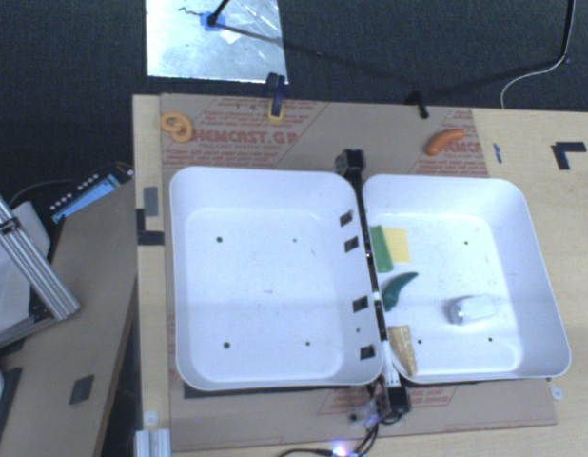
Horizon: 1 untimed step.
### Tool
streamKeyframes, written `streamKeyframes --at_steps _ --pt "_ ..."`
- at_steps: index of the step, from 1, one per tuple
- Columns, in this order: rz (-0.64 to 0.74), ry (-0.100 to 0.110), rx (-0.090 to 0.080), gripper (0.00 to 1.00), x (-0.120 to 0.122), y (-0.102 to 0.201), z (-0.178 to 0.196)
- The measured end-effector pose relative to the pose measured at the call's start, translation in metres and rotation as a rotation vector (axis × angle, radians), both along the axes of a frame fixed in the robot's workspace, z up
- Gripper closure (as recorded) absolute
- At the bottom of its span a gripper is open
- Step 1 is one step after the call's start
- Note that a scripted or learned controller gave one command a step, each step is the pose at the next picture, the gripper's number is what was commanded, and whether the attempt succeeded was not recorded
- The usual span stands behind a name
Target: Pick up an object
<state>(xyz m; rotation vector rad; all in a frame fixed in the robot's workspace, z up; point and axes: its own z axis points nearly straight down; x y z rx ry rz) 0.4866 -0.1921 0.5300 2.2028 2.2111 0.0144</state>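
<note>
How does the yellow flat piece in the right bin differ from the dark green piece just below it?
The yellow flat piece is a bright square with straight edges; the dark green piece is curved and tapers to a point. The yellow flat piece lies higher in the view, the dark green piece nearer the middle of the right bin. Both rest on the bin floor close to its left wall.

You can tell nothing of the arm's look here — before you lie the two shallow white plastic bins on the tan board-topped bench.
</note>
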Motion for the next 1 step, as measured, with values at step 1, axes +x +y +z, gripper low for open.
streamKeyframes --at_steps 1 --pt "0.004 0.023 0.010 1.00 0.0002 0.0517 -0.0762"
